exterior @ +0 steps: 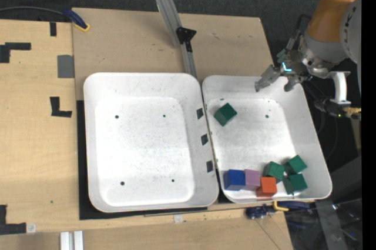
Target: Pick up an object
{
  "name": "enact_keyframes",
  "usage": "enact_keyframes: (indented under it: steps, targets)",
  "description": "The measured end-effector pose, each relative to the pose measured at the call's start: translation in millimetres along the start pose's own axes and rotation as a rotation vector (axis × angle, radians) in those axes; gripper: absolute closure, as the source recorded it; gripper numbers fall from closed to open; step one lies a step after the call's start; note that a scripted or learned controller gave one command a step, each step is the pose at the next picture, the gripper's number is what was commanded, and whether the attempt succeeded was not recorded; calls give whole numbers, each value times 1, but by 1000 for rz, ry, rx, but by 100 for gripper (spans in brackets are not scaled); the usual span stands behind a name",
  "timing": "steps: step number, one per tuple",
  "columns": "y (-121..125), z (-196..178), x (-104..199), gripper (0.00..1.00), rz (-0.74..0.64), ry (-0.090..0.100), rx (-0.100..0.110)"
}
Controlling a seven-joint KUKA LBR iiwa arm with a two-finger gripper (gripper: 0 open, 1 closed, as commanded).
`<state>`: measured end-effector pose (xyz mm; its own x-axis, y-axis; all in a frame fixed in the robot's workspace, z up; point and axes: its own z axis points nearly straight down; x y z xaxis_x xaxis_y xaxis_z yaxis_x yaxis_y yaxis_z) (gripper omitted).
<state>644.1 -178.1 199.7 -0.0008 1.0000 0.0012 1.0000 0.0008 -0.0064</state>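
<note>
My gripper (pixel 274 82) hangs over the far edge of the right bin (pixel 296 125), open, with nothing between its fingers. A green block (pixel 225 113) lies alone in the far left part of that bin, to the left of and nearer than the gripper. Along the bin's near edge sits a cluster: a blue block (pixel 235 179), a pale purple block (pixel 252 178), an orange block (pixel 268 186) and three green blocks (pixel 288 173).
The left bin (pixel 144 140) sits beside the right one, separated by a rim with black clips. A slanted metal pole (pixel 170 7) rises behind the bins. The wooden bench extends to the left.
</note>
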Motion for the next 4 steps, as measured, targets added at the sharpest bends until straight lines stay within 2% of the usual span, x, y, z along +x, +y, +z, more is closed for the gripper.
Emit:
enact_keyframes:
  steps: [1, 3, 4]
  targets:
    - [1, -4, 0, 0, -1, -2, -5]
    - [9, 96, -1, 0, -2, -1, 0]
    - [9, 109, 0, 0, -2, -2, -3]
